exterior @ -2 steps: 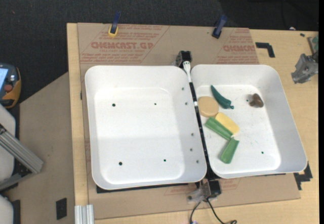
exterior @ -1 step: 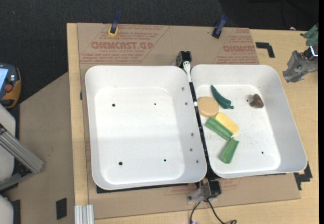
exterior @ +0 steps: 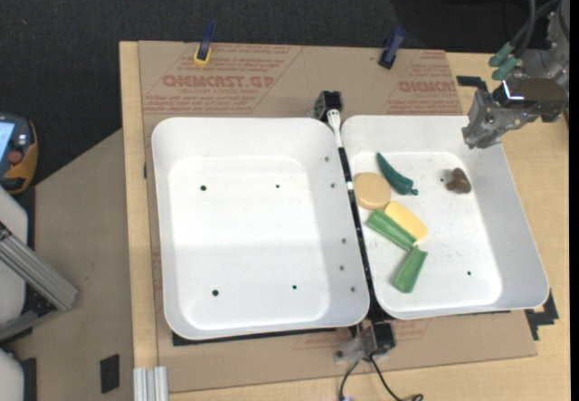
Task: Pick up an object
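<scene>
Camera view: the left bin (exterior: 244, 236) lies bare; in the right bin (exterior: 507, 236) a disc (exterior: 371, 190), pepper (exterior: 395, 174), yellow block (exterior: 406, 220), two green sticks (exterior: 390, 229) lying diagonally, and a brown lump (exterior: 458, 180) are seen. The approach is judged unfinished: the gripper (exterior: 481, 132), nothing held, its opening not discernible, must be lowered.

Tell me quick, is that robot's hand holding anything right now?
Hand: over the right bin's far right corner, nothing seen in it; open or closed cannot be told.
</scene>
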